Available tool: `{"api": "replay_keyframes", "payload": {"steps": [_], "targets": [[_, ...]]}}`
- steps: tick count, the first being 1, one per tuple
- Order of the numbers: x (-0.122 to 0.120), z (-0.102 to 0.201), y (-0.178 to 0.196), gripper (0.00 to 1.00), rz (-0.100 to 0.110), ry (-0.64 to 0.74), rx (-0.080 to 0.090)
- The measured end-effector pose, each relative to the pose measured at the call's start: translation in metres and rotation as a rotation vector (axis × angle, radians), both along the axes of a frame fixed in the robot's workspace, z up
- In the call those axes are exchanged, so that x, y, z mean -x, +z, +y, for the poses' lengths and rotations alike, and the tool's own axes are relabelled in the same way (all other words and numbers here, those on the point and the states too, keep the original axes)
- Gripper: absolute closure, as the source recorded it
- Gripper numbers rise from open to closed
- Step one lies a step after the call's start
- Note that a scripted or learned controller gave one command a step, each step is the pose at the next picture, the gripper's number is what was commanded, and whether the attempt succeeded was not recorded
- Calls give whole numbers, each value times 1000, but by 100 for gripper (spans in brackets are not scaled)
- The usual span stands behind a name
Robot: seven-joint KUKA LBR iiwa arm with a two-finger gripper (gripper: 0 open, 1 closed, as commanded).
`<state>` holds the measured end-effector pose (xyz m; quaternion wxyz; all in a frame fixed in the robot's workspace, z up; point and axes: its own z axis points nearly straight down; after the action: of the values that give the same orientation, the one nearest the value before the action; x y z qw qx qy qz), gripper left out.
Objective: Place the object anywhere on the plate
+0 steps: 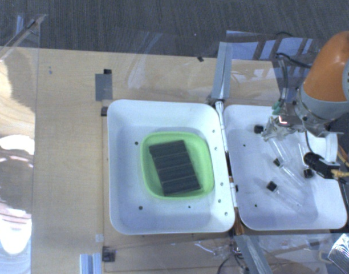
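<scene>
Camera view: I look down at a slant on a wooden counter (60,170) carrying two shallow white bins side by side.
Left bin (123,210): I see a green plate (204,163) sitting in its middle.
Object: a dark grey ribbed block (174,167) lies flat on the green plate, roughly centred and turned slightly off the plate's edges. From where I sit it reads as already on the plate.
Right bin (248,210): a few small dark bits lie on its floor, too small for me to name.
Arm: the grey arm with its orange band (328,67) reaches in from the right, over the far part of the right bin.
Pincer (300,173): it hangs over the right bin, well apart from the plate and block. Its clear fingers look spread, with nothing between them.
</scene>
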<state>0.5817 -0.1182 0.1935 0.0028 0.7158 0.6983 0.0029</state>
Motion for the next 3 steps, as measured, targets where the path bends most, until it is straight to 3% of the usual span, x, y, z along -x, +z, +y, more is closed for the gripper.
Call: {"api": "replay_keyframes", "payload": {"steps": [1,2,3], "targets": [[70,82,-9,100,4,219,1],[42,142,-8,100,2,325,1],[42,141,-8,0,2,324,1]]}}
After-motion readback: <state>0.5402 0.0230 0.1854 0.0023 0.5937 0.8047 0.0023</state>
